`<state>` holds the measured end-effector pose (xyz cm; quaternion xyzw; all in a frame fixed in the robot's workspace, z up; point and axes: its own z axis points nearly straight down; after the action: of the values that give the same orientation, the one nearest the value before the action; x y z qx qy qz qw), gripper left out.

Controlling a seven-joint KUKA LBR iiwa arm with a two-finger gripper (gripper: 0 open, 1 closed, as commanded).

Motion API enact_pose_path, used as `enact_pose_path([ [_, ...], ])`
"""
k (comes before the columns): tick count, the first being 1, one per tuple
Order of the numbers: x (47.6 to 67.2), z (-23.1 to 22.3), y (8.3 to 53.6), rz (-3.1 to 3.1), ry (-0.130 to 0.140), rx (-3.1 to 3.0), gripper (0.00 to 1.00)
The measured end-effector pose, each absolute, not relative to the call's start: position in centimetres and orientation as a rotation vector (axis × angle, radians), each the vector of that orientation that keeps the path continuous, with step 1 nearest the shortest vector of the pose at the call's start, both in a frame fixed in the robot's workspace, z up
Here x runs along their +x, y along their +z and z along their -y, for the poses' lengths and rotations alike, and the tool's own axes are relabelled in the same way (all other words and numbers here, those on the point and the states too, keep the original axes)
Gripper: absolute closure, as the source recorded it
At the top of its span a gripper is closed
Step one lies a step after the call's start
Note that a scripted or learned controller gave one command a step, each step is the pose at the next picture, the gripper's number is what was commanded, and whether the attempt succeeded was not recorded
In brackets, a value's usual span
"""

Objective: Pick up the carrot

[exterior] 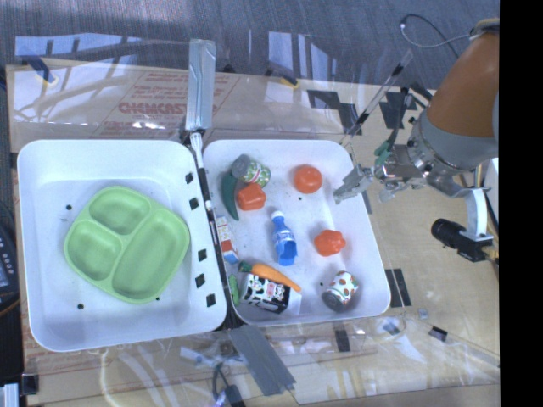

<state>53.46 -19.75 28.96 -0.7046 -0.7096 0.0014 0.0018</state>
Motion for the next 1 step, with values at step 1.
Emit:
enact_pose_path([
  [1, 53.53, 9.48, 23.58, 2.086, 0.006, -2.343, 0.00],
])
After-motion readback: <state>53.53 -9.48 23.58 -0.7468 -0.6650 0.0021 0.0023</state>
